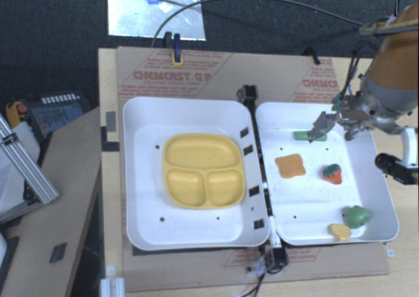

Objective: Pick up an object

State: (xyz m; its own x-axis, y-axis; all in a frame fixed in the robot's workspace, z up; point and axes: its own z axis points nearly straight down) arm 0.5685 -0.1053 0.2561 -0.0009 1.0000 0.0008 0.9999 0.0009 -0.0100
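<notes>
Several small items lie in the right bin. A flat green piece is at the back left, with an orange toast-like slab in the middle. To the slab's right is a red and green strawberry-like toy. A green lump and a yellow piece rest near the front right corner. My gripper hangs over the back of this bin, just right of the flat green piece. It is open, its two fingers are spread, and nothing sits between them.
The left bin holds a yellow divided plate. A black hinge strip runs between the bins. A black fitting juts in at the right bin's right edge. Cables cross above the bench's far side.
</notes>
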